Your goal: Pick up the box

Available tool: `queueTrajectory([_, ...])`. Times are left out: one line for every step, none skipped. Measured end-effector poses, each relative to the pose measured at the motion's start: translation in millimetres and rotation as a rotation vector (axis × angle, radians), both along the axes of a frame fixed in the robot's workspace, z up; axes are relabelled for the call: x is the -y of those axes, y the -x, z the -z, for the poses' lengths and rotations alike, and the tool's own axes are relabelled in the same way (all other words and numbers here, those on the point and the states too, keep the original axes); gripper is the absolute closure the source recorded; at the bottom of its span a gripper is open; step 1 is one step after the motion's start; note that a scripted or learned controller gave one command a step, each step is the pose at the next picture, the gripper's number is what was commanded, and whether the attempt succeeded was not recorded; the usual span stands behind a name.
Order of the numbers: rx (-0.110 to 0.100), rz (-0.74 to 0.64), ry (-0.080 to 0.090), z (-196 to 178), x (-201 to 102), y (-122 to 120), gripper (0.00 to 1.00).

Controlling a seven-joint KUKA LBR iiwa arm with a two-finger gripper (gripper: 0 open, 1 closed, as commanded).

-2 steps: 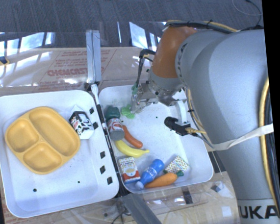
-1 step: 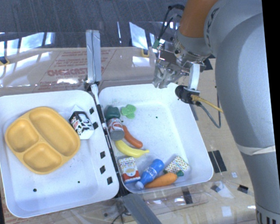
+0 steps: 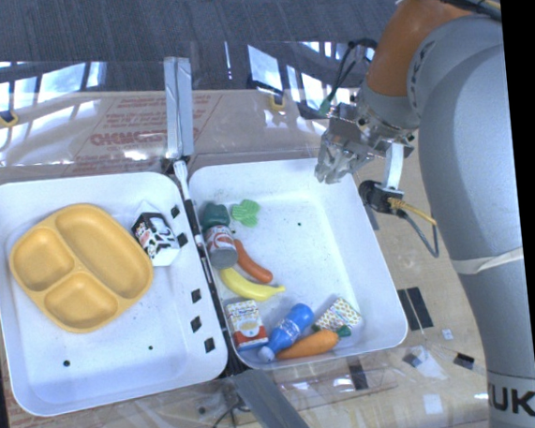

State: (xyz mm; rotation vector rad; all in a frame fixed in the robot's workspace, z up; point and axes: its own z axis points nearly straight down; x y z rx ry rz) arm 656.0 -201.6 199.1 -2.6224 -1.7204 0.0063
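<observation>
A small red-and-white box (image 3: 246, 322) lies near the front of the right bin (image 3: 345, 238), beside a blue bottle (image 3: 292, 326). A patterned little box (image 3: 339, 313) rests at the front right, next to a carrot (image 3: 308, 345). In the left bin (image 3: 94, 366) a black-and-white carton (image 3: 157, 236) stands against the yellow plate (image 3: 78, 265). My gripper (image 3: 334, 172) hangs over the right bin's far right corner, well away from all of these. It is open with nothing between its fingers.
The right bin also holds a can (image 3: 218, 239), a green piece (image 3: 245, 211), a sausage (image 3: 253, 263) and a banana (image 3: 249, 284) along its left side. The grey arm (image 3: 469, 161) fills the right of the view. A divider wall (image 3: 197, 262) separates the bins.
</observation>
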Motion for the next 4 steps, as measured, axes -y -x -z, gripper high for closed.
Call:
queueTrajectory([-0.005,0.608,0.001,28,-2,0,1.0])
queueTrajectory([0.0,0.547,0.002,69,6,20,1.0])
queueTrajectory([0.002,0.884,0.003,-19,8,11,1.0])
queueTrajectory([-0.002,0.873,0.002,-28,5,10,1.0])
